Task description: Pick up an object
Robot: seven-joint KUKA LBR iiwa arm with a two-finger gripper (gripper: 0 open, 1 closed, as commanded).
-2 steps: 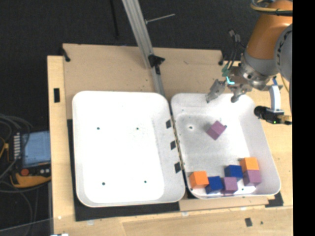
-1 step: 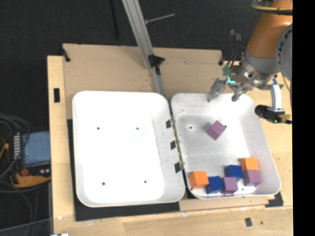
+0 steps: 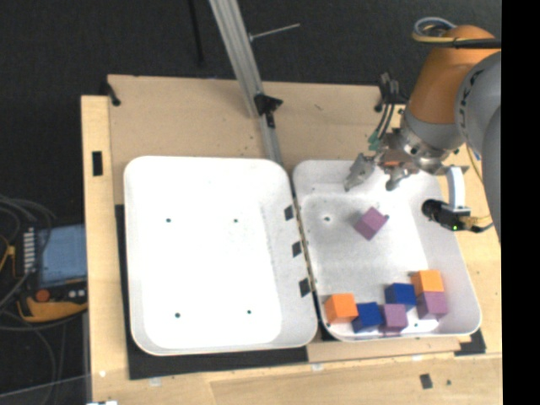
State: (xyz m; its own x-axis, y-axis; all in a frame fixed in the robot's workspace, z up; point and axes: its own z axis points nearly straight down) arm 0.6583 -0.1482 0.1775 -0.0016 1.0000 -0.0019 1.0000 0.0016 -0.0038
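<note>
Blocks are sitting in the right bin [image 3: 314, 184], and the gripper [image 3: 372, 174] is hovering over that bin's far end with its two fingers spread apart and nothing between them. One purple block [image 3: 370, 223] is lying alone near the middle of the bin floor, tilted off square, just below and near the gripper. Its isolation is making it the likeliest target: there is bare floor on every side, so the fingers can be coming down around it without nudging a neighbour.

Remaining blocks are crowding the near edge of the bin. An orange block [image 3: 341, 307] is touching a blue block [image 3: 368, 317], with a second purple block [image 3: 395, 315] just beside that. Behind them another blue block [image 3: 400, 294] is sitting next to an orange one [image 3: 429, 281], and a further purple block [image 3: 435, 303] is pressing against the right wall. Packed this tightly and against the rim, they are offering little room for fingers.

Left bin [image 3: 135, 175] is lying beside the right one on the surface [image 3: 186, 91]. The arm [image 3: 443, 91] is reaching in from the right, wrist angled down toward the bin. By my judgement the pick is not yet made; the gripper is needing to lower and line its opening with the lone block's flat sides before closing.
</note>
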